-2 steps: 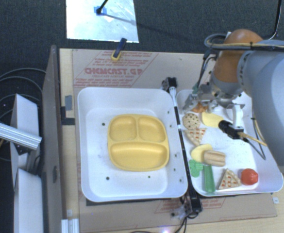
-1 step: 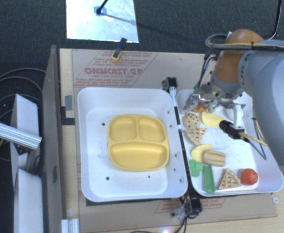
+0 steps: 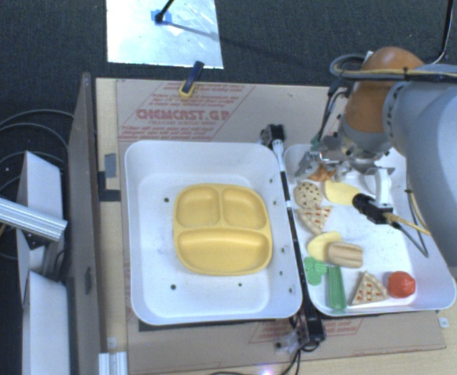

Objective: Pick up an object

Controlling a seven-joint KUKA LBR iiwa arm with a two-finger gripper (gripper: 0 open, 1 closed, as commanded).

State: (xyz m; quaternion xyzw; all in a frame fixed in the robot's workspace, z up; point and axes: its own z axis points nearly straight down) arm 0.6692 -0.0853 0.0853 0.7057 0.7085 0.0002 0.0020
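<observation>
Two shallow white bins were set side by side, with their inner rims meeting down the middle. The left bin (image 3: 146,209) was taken up by a single yellow divided plate (image 3: 222,229), with bare floor left all round it. The right bin (image 3: 380,241) was crowded along its left wall by a round cracker (image 3: 307,193), a yellow disc (image 3: 339,191), a checked wedge (image 3: 315,219), a bread roll (image 3: 345,253), a green piece (image 3: 331,281), a pizza slice (image 3: 367,289) and a red tomato (image 3: 401,284), the last two lying near the front rim. Open floor was left in the middle of that bin's right half. The gripper (image 3: 322,161) was seen low at the far left corner of the right bin, just beyond the cracker. Whether it was open or closed could not be told, as it was blurred and shadowed. The bin's far right corner was hidden by the arm (image 3: 439,131).
</observation>
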